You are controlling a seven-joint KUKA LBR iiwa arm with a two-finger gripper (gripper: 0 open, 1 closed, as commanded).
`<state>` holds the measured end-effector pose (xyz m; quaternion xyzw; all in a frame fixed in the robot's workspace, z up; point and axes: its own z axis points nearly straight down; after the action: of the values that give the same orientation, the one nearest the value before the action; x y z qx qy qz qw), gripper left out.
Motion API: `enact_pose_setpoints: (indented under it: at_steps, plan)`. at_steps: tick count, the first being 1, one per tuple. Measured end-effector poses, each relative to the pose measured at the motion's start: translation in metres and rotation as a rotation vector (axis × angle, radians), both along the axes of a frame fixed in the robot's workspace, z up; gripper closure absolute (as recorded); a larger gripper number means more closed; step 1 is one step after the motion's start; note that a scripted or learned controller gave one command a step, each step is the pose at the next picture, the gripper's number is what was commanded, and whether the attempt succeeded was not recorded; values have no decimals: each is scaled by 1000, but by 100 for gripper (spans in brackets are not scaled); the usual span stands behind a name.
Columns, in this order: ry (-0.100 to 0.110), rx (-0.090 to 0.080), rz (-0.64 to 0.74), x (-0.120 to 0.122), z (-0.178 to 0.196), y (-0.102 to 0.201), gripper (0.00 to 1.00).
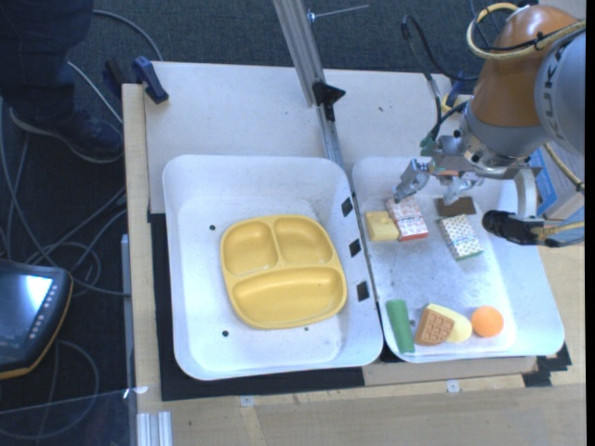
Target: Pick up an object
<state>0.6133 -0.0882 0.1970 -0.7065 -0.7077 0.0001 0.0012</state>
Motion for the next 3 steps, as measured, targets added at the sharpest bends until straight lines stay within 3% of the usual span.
enact_pose_setpoints:
  at_steps: [1, 2, 3]
  plan:
    - [-1, 0, -1, 0, 0, 0, 0]
    - [6, 0, -1, 2, -63, 2, 0]
    - [-10, -4, -2, 6, -99, 1, 0]
